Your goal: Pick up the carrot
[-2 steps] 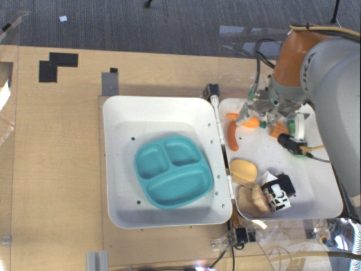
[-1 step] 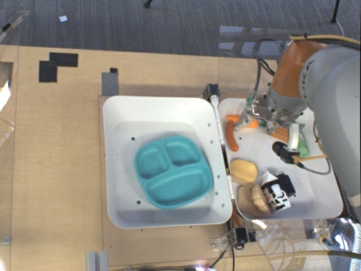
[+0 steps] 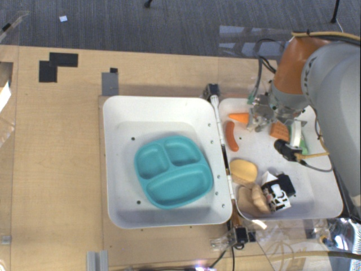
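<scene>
The carrot (image 3: pixel 239 118) is a small orange cone lying at the far left of the right bin (image 3: pixel 316 205), its tip pointing left. My gripper (image 3: pixel 260 119) hangs low just to the right of the carrot's thick end, close to it or touching it; I cannot tell which. The grey arm with its orange band (image 3: pixel 296 64) comes in from the right above the bin and hides the bin's far right part.
In the right bin lie a red sausage (image 3: pixel 231 136), a yellow bun-like piece (image 3: pixel 243 170), a tan piece (image 3: pixel 252 199), a black-and-white item (image 3: pixel 278 191), an orange-brown piece (image 3: pixel 278 130) and a green item (image 3: pixel 303 144). The left bin (image 3: pixel 121 151) holds a teal divided plate (image 3: pixel 173 171).
</scene>
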Robot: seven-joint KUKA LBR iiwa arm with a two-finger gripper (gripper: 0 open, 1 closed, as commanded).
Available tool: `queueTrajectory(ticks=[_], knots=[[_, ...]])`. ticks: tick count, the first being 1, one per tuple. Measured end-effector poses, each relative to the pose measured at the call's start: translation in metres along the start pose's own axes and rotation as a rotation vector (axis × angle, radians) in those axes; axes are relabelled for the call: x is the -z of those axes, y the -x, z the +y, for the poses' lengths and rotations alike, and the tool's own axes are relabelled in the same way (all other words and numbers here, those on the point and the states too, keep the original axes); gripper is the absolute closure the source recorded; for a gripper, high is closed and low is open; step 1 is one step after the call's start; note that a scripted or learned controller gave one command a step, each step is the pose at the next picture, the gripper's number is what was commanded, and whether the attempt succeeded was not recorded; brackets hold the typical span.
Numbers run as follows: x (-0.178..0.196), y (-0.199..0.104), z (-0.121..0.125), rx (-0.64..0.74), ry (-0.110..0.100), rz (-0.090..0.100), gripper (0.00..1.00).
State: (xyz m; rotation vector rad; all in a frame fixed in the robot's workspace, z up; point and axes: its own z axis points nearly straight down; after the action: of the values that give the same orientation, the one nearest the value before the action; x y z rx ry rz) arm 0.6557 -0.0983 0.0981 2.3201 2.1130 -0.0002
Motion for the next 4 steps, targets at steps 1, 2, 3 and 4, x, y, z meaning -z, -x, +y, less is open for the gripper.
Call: queueTrajectory(ticks=[1, 2, 3, 4], knots=[[0.001, -0.001, 0.001, 0.001, 0.007, 0.0, 0.0], [0.012, -0.002, 0.002, 0.007, 0.006, 0.0, 1.0], [0.012, -0.002, 0.003, 0.008, 0.01, -0.001, 0.0], [0.023, -0.002, 0.003, 0.014, 0.007, -0.002, 1.0]])
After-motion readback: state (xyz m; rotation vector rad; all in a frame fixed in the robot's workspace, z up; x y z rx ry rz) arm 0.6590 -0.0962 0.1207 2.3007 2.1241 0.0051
